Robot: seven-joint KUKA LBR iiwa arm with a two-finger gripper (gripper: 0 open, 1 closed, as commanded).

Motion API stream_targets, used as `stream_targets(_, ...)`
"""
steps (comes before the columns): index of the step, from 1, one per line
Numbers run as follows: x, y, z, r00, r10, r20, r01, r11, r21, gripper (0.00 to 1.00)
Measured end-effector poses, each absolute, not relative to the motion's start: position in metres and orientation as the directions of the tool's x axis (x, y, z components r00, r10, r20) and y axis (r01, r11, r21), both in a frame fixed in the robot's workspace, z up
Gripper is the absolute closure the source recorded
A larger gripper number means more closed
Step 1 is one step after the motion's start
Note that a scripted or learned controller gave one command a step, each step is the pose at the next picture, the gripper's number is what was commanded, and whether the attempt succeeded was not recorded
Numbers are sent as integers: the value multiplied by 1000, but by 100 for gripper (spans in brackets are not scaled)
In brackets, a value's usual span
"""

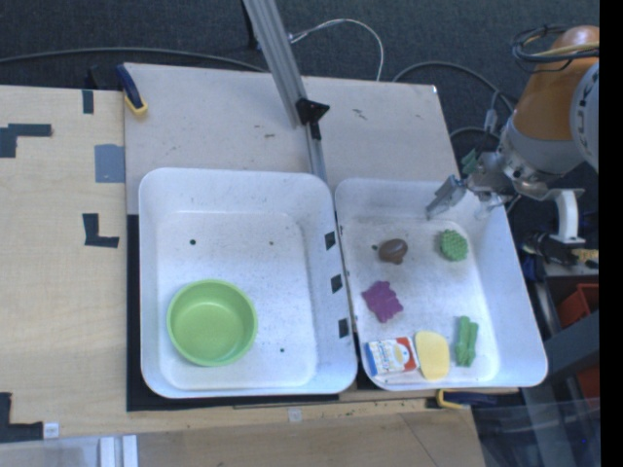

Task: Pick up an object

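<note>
The shallow white plastic right bin (pixel 506 261) is my landmark here. The grey two-finger gripper (pixel 450 197) hangs over its upper edge, empty, fingers a little apart as far as I can see. Just below it sits the bumpy green round toy (pixel 453 245), closest pick going. Left of that toy lies a small brown lump (pixel 392 251) (bit further off), so the reach is basically straight down into the bin.
</note>
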State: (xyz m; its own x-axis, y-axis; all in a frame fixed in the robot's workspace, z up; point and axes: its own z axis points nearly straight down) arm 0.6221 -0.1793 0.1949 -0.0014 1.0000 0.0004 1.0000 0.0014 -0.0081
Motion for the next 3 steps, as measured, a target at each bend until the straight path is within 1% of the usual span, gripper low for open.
stream_targets(1,614,-182,147,-1,1000,0,1000,1,-6,0)
stream_targets(2,617,-184,102,-2,1000,-7,1000,2,9,0)
stream_targets(3,619,-183,115,-4,1000,-6,1000,4,13,100)
